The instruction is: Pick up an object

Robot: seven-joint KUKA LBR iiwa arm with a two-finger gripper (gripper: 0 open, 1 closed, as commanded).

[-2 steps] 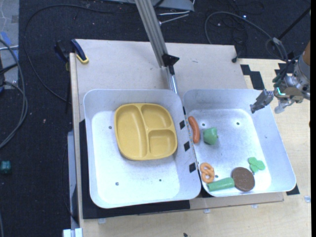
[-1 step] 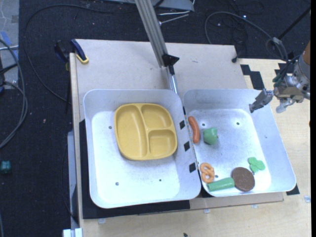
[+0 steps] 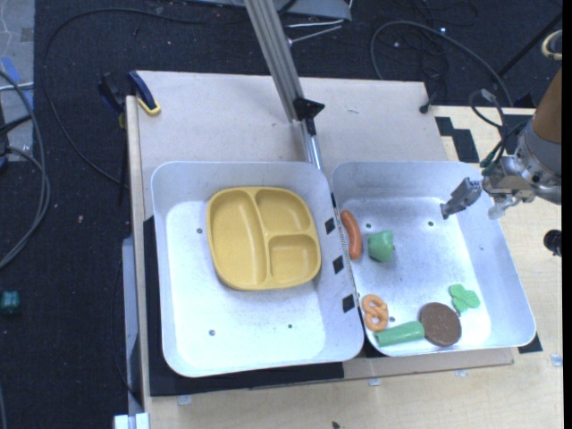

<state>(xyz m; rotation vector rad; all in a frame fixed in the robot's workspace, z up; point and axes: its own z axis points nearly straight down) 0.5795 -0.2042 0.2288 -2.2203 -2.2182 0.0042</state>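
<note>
bench (image 3: 232,114) | two white bins: left bin (image 3: 179,311), right bin (image 3: 500,266)

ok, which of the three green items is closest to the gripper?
The green block beside the hot dog. The other two green pieces lie farther from the gripper.

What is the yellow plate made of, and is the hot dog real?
The yellow plate looks like plastic: one even colour, a soft sheen, and moulded rounded compartments. The hot dog is probably a plastic toy: its orange skin is smooth and evenly coloured. The view is too small to be sure.
</note>
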